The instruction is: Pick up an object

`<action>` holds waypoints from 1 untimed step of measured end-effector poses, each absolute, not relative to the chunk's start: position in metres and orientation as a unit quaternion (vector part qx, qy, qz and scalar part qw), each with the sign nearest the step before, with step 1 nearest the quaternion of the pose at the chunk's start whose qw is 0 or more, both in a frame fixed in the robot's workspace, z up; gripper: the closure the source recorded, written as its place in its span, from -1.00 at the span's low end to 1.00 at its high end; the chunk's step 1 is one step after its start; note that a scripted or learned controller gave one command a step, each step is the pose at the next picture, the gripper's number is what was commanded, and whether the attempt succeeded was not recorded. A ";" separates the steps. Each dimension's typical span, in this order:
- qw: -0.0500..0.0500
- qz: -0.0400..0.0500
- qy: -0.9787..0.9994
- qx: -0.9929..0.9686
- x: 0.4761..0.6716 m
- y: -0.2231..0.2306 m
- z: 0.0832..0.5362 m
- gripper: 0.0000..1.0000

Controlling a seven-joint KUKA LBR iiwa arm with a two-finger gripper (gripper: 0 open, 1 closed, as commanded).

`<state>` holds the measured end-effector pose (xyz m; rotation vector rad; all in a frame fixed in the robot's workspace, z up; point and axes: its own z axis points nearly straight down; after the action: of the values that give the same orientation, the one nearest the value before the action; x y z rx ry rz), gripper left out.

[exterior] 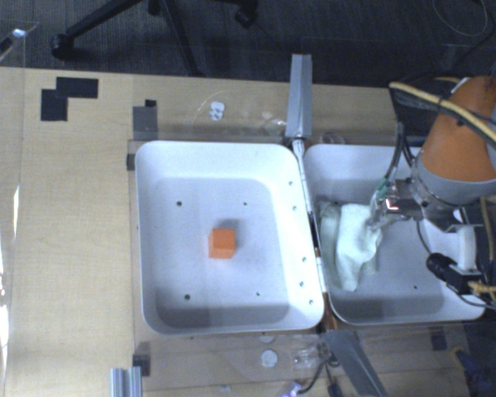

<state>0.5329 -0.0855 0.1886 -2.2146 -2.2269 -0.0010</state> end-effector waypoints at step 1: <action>-0.007 -0.006 -0.686 -0.728 0.576 -0.109 0.102 -1.00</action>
<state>0.5757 -0.1095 0.1019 -2.2968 -2.1651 -0.0199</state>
